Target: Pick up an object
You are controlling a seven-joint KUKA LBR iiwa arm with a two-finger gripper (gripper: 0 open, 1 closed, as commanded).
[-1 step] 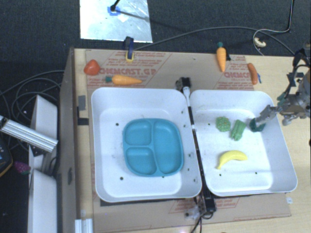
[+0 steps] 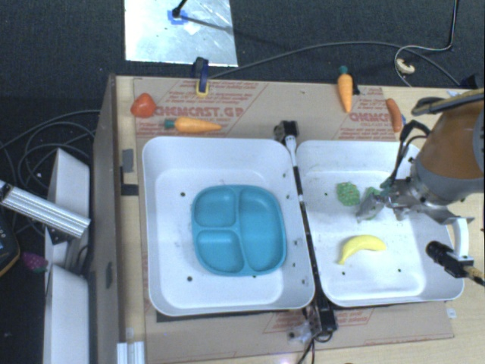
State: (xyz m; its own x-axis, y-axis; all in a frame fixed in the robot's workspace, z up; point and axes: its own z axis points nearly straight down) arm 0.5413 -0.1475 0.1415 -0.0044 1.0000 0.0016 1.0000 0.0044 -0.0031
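— Green leafy plastic vegetable: is it picked up already?
— Not yet. It lies in the right white bin, just beside the fingers; whether they are open, I cannot tell.

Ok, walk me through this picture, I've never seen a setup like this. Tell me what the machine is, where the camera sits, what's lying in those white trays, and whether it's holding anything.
The camera is fixed above the bench, looking down at a slant. The machine is a robot arm, grey and orange, reaching in from the right. Its gripper, a two-finger claw, hangs over the right bin, close beside a green object; nothing shows between its fingers, so I would not call anything held. A yellow banana lies nearer the front of that bin. The left bin holds a blue divided plate. Toy carrots and a tomato lie on the board behind the bins.
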